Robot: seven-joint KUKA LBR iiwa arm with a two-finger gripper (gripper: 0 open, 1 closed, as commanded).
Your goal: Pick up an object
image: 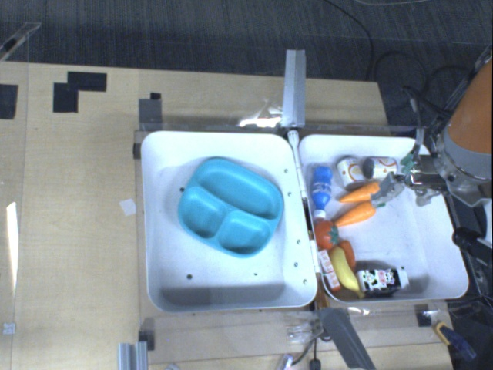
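Hovering claw point(412, 177) sits beside two carrots point(356, 204).

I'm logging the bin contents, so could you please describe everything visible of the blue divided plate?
The blue divided plate lies flat, open side up, alone in the left bin, near its middle. It looks like smooth turquoise plastic, rounded in outline, with three compartments: one long one along the far side and two smaller ones nearer the camera. It looks whole and holds nothing.

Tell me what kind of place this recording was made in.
Probably a robotics lab bench set up for grasping trials. Two white bins sit side by side, one with a blue divided plate, the other with toy carrots and a banana. Cables trail over dark carpet.
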